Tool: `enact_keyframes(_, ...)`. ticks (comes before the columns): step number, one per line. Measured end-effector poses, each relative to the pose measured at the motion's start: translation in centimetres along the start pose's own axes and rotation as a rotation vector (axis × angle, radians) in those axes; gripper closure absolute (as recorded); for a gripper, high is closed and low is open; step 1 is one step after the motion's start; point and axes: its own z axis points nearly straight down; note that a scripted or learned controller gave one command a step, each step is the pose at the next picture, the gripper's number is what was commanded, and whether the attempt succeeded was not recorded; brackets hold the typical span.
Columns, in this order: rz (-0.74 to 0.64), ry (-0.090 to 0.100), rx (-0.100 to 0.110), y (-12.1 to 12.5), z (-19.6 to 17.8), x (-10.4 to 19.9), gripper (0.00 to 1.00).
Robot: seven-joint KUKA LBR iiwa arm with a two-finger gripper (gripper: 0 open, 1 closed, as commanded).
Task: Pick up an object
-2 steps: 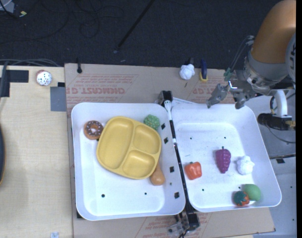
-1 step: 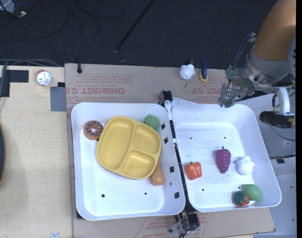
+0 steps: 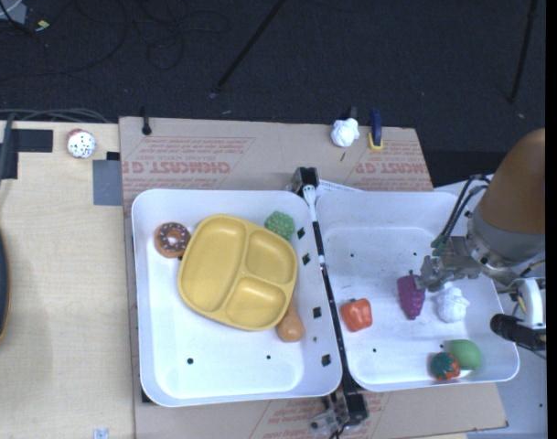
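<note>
In the right bin [image 3: 379, 222] lie a purple grape-like piece [image 3: 410, 296], a white crumpled piece [image 3: 452, 305], a red-orange pepper [image 3: 356, 315] and a green and orange item [image 3: 456, 358]. My gripper [image 3: 433, 275] hangs low over the bin's right half. It is just right of the purple piece's top and above the white piece. Nothing visibly hangs from it. The arm's orange band [image 3: 520, 186] and grey wrist hide the bin's right rim.
The left bin [image 3: 223, 373] holds a yellow divided plate [image 3: 239, 272], a donut [image 3: 172, 240], a green broccoli-like piece [image 3: 280, 224] and a small orange piece [image 3: 290, 328]. A white ball [image 3: 345, 133] and a blue and yellow tool [image 3: 376, 130] lie on the cardboard behind.
</note>
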Motion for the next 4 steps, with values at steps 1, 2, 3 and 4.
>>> enact_keyframes(1,-0.007,-0.005,-0.021,-0.1,-5.2,-3.3,1.0)
enact_keyframes(2,-0.009,-0.004,-0.022,4.0,-6.8,-3.3,1.0)
enact_keyframes(3,-0.014,-0.005,-0.031,8.8,-17.1,2.8,1.0)
enact_keyframes(4,-0.009,0.001,-0.012,-7.9,-17.5,8.2,1.0)
